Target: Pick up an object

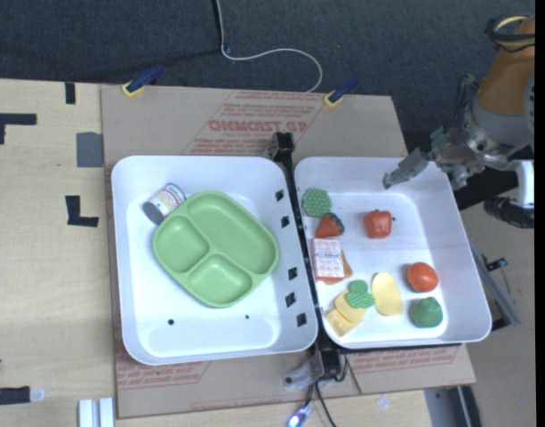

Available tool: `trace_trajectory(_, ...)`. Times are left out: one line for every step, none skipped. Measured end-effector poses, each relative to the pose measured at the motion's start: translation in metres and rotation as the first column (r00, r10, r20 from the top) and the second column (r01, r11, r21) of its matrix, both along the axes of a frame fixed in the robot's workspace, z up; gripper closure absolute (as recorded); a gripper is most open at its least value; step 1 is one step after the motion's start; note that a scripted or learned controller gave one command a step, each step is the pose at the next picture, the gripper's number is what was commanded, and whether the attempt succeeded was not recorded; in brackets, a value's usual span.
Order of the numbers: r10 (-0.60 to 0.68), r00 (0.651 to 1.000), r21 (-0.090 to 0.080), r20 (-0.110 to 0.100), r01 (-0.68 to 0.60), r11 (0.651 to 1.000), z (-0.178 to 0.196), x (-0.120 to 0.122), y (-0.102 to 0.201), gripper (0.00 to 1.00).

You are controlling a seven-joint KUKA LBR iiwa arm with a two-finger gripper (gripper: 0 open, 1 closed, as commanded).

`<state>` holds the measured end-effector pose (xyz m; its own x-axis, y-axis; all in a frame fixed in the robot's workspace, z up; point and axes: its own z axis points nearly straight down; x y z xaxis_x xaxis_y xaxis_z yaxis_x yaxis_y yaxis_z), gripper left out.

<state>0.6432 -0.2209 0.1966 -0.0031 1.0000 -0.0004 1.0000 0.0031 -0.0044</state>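
Cardboard-covered bench, two white bins: the gripper (404, 174) hovers at the right bin's (463, 238) upper edge, finger state untellable, approaching; next, descend onto the red tomato (378, 224).

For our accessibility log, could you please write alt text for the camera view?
The gripper hovers over the right bin's upper edge, above toy foods including a red pepper, tomato and strawberry. The left bin holds a green divided plate and a small can.
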Motion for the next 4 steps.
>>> trace_trajectory(-0.001,1.0,0.0,0.0,0.001,1.0,-0.046,-0.007,0.002,0.0)
trace_trajectory(0.001,1.0,0.004,0.003,-0.001,1.0,-0.105,0.001,0.003,0.0)
trace_trajectory(0.0,1.0,0.004,0.003,0.0,1.0,-0.111,0.002,0.007,0.0)
trace_trajectory(0.001,1.0,0.0,0.005,-0.001,1.0,-0.101,0.002,0.006,1.0)
